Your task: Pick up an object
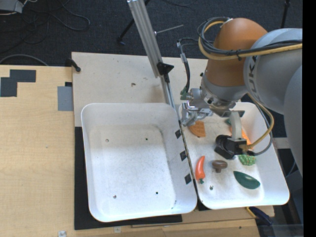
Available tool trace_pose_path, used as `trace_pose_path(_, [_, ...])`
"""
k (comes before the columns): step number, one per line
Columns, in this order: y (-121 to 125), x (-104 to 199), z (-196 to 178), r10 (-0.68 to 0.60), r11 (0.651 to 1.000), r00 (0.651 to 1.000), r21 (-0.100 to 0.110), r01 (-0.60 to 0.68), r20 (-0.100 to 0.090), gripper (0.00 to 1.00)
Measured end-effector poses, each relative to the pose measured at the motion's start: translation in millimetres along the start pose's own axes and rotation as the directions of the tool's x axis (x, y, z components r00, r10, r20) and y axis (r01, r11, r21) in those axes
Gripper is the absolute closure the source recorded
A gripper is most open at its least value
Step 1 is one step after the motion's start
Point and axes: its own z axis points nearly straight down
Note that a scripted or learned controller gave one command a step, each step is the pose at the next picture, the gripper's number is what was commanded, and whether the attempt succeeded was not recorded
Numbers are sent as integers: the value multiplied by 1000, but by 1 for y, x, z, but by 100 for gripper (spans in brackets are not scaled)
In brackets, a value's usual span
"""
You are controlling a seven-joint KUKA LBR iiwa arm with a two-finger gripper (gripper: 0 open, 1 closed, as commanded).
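The end effector (190, 113) is hanging low over the right bin (276, 191), close to the wall where the two bins are meeting. It is too hard to tell if it is spread or pressed together, and nothing is showing in its grip.

The nearest thing is an orange piece (198, 129). It is lying just beside the end effector, a little toward the front of the bin and a little to the right in the view. It is looking like the thing to go for, so the next move is likely a small shift that way and then down.

A red pepper (200, 168) is lying farther toward the front, along the same wall, with its long side running front to back. A brown mushroom (219, 165) and a green leaf (247, 180) are sitting well away from the end effector.
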Motion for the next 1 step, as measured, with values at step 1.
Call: trace_pose_path(1, [10, 55, 2, 1, 1000, 1000, 0, -1, 0, 100])
